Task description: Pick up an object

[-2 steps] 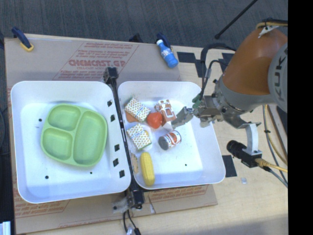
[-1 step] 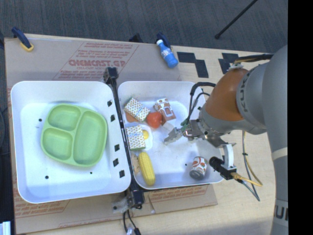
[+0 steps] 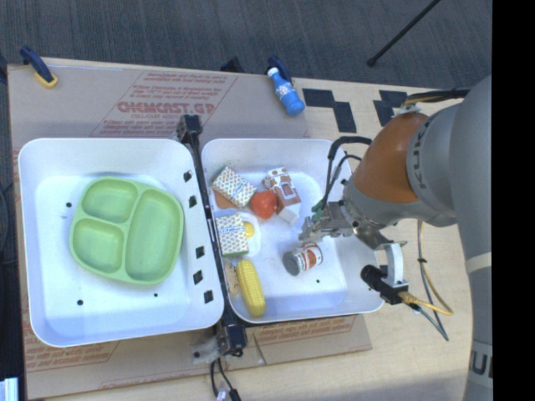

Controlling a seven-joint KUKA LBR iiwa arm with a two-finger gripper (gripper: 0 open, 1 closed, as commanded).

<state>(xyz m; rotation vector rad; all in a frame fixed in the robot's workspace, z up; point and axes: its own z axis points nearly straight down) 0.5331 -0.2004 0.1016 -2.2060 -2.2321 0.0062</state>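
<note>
Two shallow white plastic bins sit side by side on the worktop (image 3: 75, 82), which is covered with printed brown cardboard. The left bin (image 3: 42, 249) carries a smooth pale-green plate (image 3: 127, 230), rounded and split into three compartments. The right bin (image 3: 334, 295) holds a jumble of small toy foods: a yellow ear of corn (image 3: 251, 286) with a bumpy surface at the near edge, a boxy yellow carton (image 3: 234, 232) just beyond it, an orange-and-white wedge-shaped package (image 3: 232, 186) further back, a round glossy red tomato (image 3: 264, 205) at the middle, a small red-and-white carton (image 3: 282, 186) beside it, and a little cylindrical can (image 3: 304, 260) with a red label lying on its side toward the right. The arm's metal hand (image 3: 322, 224) hangs low over the right bin, just above and beside the can; whether it is released or clenched cannot be told from this angle, and nothing shows between its tips. A blue plastic bottle (image 3: 286, 92) lies on the worktop beyond the bins.
</note>
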